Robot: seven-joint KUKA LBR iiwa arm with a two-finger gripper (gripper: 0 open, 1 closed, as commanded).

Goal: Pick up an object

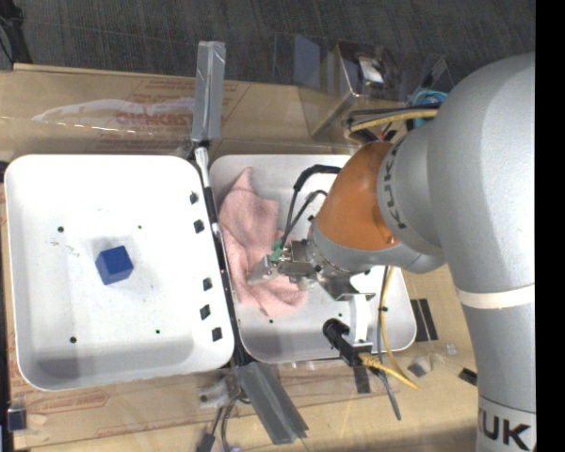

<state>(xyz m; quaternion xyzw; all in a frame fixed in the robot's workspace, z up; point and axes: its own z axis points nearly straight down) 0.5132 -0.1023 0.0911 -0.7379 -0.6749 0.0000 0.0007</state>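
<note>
Camera view from above shows us two shallow white bins side by side on a cardboard-covered bench (94, 111). In the left bin (38, 347) we see a small blue cube (115, 264) lying alone, a little left of the bin's middle, well apart from every wall. A few small dark specks dot the floor of that bin around it.

In the right bin (264, 351) we see a crumpled pink cloth (247, 224) lying against the bin's left wall, stretching from near the far rim down past the middle. The grey arm (471, 186) reaches in from the right, its orange band (353, 215) hanging over the middle of this bin and hiding much of the floor. Below the band, the gripper (268, 269) is down at the lower part of the cloth, and its metal tip appears to touch or press into the fabric. We cannot tell how its hand is set, since the wrist and the folds of cloth cover it, and we cannot say that any cloth is held.

Black and yellow cables (381, 347) trail from the wrist toward the near right corner of the bin. A grey metal bar (207, 92) stands upright at the far end of the seam between the two bins.
</note>
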